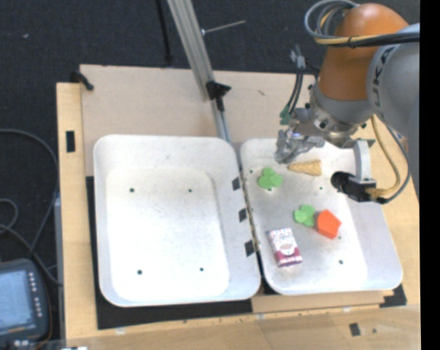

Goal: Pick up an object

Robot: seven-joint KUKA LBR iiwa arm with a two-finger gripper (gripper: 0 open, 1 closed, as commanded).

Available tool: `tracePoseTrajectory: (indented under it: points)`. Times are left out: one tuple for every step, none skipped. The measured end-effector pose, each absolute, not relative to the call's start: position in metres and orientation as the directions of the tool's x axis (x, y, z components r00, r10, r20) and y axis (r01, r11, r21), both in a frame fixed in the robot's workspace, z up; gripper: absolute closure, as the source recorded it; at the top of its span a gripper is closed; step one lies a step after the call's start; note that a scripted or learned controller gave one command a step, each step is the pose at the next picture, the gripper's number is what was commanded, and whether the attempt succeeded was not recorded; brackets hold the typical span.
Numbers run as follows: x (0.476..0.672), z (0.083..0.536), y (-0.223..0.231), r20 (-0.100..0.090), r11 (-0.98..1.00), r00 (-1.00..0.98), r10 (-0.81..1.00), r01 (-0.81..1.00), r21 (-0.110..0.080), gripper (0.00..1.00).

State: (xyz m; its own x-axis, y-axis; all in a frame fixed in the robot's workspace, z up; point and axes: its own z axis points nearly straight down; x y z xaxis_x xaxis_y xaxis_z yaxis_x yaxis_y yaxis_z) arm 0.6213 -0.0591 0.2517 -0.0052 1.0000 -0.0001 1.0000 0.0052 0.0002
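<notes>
The right bin (365, 268) holds several small objects. A green clover-shaped piece (270, 179) lies near its left wall, and a tan cone-shaped piece (306, 168) lies just right of it. Lower down sit a second green piece (304, 214), touching an orange block (327, 224), and a small pink-and-white box (284, 246). My gripper (291, 149) hangs over the bin's far left corner, just above and left of the tan piece. Nothing shows between its fingers.
The left bin (110, 159) stands beside the right one. A slanted metal pole (194, 46) rises behind the bins' shared edge. A black cable connector (351, 184) hangs off the arm over the right bin.
</notes>
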Motion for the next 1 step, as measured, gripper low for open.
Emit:
tracePoseTrajectory:
  points:
    - [0.6108,0.2487,-0.0182,0.0,0.005,-0.005,1.0,1.0,0.0,1.0]
